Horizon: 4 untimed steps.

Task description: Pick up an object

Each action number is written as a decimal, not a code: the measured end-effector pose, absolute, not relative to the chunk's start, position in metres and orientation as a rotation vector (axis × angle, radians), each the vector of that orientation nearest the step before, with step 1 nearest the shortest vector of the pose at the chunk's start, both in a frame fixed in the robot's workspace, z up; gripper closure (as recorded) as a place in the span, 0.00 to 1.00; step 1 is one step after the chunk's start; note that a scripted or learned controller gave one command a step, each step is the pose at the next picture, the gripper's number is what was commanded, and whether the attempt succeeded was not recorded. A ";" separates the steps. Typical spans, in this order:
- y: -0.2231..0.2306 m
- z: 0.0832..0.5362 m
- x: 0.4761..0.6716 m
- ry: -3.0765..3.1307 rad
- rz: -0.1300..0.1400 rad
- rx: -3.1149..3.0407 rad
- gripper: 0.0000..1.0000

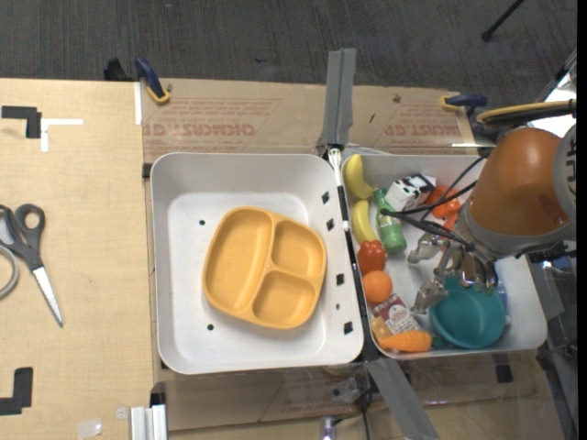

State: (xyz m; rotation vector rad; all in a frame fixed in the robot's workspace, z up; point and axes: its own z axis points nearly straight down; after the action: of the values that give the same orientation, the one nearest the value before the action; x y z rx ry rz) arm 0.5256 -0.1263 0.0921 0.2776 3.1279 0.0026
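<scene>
gripper (451, 278) low in right bin (527, 337), just above teal bowl (470, 319), likely lined up for its rim. cannot tell if clenched or released. toys crowded along left wall: bananas (359, 195), green bottle (390, 230), orange ball (377, 286). yellow plate (265, 267) alone in left bin (174, 273).

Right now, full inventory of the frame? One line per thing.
bins: 2, white, side by side on the bench
divided plate: 1, yellow-orange, left bin
bananas: 2, yellow, right bin, left edge
bottle: 1, green, right bin
tomato: 1, red, right bin
orange: 1, orange, below the tomato
carrot: 1, orange, right bin, near edge
bowl: 1, teal, right bin
scissors: 1, grey, far left
arm: 1, grey with orange band, over right bin
hand: 1, metal, beside the bowl
</scene>
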 end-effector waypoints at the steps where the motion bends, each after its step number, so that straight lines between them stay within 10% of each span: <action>1: -0.174 0.092 0.492 3.128 0.002 0.292 0.00; 2: -0.174 0.092 0.492 3.128 0.002 0.291 0.00; 3: -0.172 0.101 0.494 3.125 0.006 0.288 1.00; 4: -0.145 0.091 0.512 3.080 0.001 0.613 1.00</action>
State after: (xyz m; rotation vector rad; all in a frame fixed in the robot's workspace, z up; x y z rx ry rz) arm 0.5124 -0.1453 0.0913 0.6131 3.0796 0.0009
